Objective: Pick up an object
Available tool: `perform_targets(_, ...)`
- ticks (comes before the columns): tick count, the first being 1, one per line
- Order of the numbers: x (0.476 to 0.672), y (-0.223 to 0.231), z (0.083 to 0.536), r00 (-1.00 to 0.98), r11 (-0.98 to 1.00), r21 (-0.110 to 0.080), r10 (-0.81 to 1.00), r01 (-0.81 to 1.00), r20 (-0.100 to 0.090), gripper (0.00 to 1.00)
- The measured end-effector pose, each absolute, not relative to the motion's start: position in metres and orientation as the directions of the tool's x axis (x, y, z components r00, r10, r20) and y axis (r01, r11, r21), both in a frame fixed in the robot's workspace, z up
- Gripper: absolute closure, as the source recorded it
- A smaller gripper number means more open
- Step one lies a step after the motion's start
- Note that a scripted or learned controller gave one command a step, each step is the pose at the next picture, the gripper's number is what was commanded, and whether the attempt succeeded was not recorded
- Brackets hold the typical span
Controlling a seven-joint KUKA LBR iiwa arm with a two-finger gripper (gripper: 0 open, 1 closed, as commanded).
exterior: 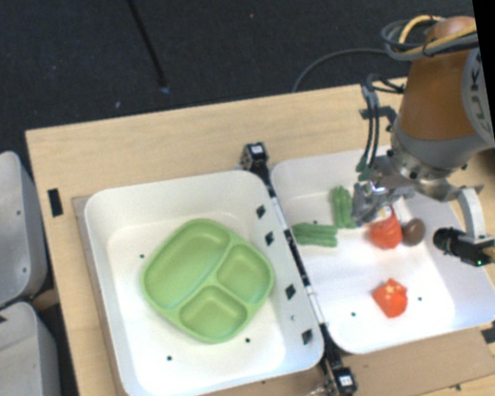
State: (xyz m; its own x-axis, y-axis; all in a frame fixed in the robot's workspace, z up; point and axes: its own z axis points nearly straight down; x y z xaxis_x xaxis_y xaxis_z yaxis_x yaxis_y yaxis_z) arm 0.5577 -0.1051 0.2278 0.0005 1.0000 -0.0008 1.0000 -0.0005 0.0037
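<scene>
Nothing lifted yet: claw (pixel 372 202) low over right bin (pixel 462 297), just above the upper red toy (pixel 386 233), grip state unreadable from here; green sticks (pixel 316 234) to the toy's left, all lying loose.

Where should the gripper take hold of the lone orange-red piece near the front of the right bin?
Grip the orange-red piece across its middle, coming straight down from above. It lies by itself on bare bin floor, apart from the cluster of green, red and brown items under the gripper, so both sides look free for a finger. Its exact shape is too small to tell.
</scene>
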Motion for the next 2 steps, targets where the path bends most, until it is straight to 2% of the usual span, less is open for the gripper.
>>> perform_targets(1,0.574,-0.056,0.22,-0.006,0.006,0.002,1.0,1.0,0.0,1.0)
perform_targets(2,0.593,-0.001,0.235,-0.008,0.008,0.003,1.0,1.0,0.002,1.0)
